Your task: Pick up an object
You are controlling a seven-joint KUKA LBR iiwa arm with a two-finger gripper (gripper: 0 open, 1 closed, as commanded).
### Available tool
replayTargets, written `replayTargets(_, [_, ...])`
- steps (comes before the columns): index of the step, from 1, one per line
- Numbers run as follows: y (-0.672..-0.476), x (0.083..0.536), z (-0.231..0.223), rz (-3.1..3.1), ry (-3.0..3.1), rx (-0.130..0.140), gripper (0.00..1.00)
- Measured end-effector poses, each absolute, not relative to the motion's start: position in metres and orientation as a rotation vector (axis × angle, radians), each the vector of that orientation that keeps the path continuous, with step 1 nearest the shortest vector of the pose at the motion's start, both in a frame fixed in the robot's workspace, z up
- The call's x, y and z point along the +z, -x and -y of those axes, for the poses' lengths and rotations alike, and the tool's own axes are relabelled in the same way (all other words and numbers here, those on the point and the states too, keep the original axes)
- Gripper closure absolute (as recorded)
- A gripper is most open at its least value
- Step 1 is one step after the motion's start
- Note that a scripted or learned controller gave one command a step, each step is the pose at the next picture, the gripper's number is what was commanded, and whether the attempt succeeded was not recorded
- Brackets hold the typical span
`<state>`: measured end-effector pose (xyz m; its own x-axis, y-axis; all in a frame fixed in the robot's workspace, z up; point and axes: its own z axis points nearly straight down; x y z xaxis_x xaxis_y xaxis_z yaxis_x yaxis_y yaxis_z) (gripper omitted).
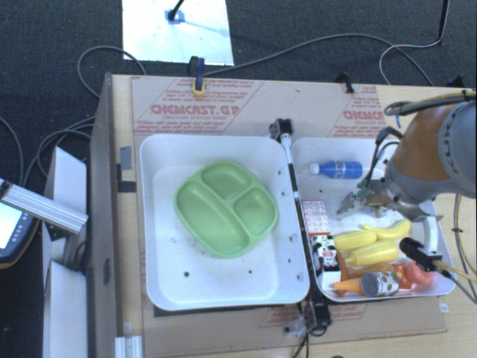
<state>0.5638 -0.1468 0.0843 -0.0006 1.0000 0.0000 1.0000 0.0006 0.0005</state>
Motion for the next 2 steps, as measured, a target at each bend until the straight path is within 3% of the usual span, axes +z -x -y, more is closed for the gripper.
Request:
replayTargets(1, [-0.4897,0.0859,0.1994,-2.239,-2.216,0.017,0.0])
replayTargets(2, [-0.4902,0.0959,0.2029,-2.227,-2.212,0.012,1.0])
